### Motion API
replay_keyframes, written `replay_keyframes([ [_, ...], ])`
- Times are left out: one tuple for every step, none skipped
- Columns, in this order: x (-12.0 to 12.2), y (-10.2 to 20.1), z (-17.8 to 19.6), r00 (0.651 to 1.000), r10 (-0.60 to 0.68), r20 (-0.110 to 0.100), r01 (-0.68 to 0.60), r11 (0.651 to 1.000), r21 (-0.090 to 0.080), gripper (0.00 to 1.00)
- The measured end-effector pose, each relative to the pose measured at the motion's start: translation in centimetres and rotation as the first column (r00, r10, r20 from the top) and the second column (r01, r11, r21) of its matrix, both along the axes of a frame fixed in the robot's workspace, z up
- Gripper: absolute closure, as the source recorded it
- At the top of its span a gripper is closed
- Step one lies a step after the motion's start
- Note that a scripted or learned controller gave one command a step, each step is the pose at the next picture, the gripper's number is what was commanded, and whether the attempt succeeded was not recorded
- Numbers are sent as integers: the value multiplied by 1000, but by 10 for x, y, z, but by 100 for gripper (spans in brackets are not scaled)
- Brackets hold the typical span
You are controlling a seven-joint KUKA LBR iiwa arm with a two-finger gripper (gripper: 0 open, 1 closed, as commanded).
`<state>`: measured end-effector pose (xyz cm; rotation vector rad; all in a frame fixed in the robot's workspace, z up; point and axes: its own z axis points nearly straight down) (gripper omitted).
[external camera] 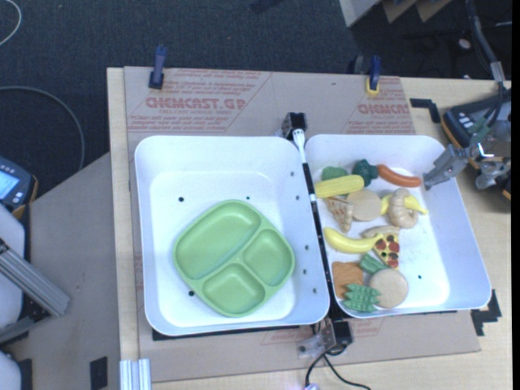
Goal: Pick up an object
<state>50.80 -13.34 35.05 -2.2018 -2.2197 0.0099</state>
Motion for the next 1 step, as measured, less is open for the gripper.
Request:
replay_keyframes([
  [-29,5,159,999,-6,36,6,1000,-10,0],
])
